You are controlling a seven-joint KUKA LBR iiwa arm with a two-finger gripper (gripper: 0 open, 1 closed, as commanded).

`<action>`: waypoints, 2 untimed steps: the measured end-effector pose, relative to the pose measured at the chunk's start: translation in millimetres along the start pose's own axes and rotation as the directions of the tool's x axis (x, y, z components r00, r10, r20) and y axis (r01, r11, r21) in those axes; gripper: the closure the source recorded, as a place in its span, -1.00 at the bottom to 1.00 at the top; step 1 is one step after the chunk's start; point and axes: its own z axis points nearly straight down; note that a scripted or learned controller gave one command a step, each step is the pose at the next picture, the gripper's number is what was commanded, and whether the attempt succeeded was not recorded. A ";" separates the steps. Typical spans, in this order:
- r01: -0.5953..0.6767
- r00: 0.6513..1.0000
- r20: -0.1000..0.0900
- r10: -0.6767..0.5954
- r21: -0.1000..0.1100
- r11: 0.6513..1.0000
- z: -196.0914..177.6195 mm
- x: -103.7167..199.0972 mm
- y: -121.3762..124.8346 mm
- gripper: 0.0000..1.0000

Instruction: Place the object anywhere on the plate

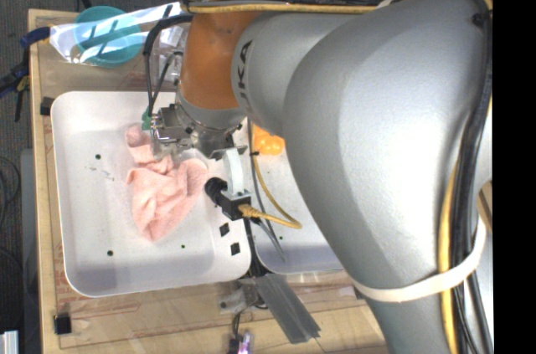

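- A pink cloth is seen crumpled in the left bin, toward that bin's right half, with one lobe reaching up and left toward the wrist.
- The cloth is taken to be the object of the task; it lies on the bin floor, spread loosely in folds, not lifted.
- The gripper is placed directly over the cloth's upper edge, at or very near the fabric. Whether it is wide, narrow or closed on cloth cannot be told, since the wrist body hides that part.
- An orange item is glimpsed in the right bin, mostly hidden by the arm; its nature is unclear.
- No plate can be made out with certainty; a teal round object under clear wrapping rests at the bench's far left corner, outside the bins.
- Step judged in hand: taking hold of the cloth.
- To do it well, a raised fold should be pinched rather than a flat layer, so fabric is gathered and not merely pressed down.
- A slow, straight lift is advised, high enough for trailing cloth to pass the bin wall.
- Hold should be confirmed by seeing fabric rise before any traverse is made.
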 end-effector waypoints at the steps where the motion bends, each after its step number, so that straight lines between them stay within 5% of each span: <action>1: 0.208 0.978 0.001 -0.208 -0.001 0.978 -28.7 68.8 -35.1 1.00; 2: 0.234 0.972 0.001 -0.234 0.000 0.972 25.7 110.5 -93.7 1.00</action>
